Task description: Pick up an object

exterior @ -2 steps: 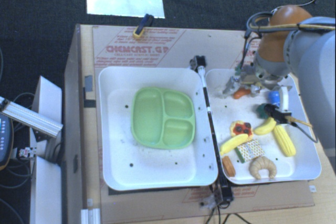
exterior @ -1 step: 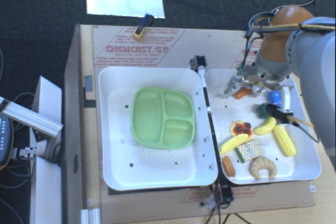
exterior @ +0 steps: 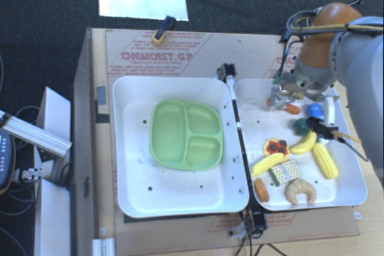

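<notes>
Gripper (exterior: 281,99) low in right bin (exterior: 354,192), far corner, just beside orange piece (exterior: 292,109); finger state: can't tell. Piece looks small, light, rigid, prob. slick plastic. Best gripped across short axis, mid-length.

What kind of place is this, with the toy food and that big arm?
Probably a robotics lab test bench: a grey arm reaches over two white bins, one holding toy food like a croissant, the other a green divided plate.
</notes>
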Controlling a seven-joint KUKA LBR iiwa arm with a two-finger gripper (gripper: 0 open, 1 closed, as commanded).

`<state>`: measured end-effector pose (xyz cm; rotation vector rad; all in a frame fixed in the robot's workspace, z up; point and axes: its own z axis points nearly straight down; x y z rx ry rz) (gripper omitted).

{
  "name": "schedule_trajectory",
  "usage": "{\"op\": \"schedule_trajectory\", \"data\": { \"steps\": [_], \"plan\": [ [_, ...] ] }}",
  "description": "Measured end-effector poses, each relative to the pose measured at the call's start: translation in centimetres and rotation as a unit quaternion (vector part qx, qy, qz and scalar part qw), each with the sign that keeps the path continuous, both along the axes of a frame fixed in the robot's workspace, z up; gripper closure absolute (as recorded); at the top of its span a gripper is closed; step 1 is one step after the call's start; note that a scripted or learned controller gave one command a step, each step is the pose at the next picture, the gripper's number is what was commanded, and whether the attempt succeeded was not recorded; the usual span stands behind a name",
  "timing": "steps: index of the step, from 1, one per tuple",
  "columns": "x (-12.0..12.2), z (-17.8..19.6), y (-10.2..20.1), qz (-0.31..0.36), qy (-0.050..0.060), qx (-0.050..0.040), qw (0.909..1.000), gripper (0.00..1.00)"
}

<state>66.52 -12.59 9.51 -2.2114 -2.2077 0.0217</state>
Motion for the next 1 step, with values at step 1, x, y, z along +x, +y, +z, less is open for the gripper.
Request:
{"op": "schedule_trajectory", "data": {
  "steps": [1],
  "plan": [
    [0.10,0.06,0.00,0.000,-0.003,-0.0007,1.0000,0.00]
  ]
}}
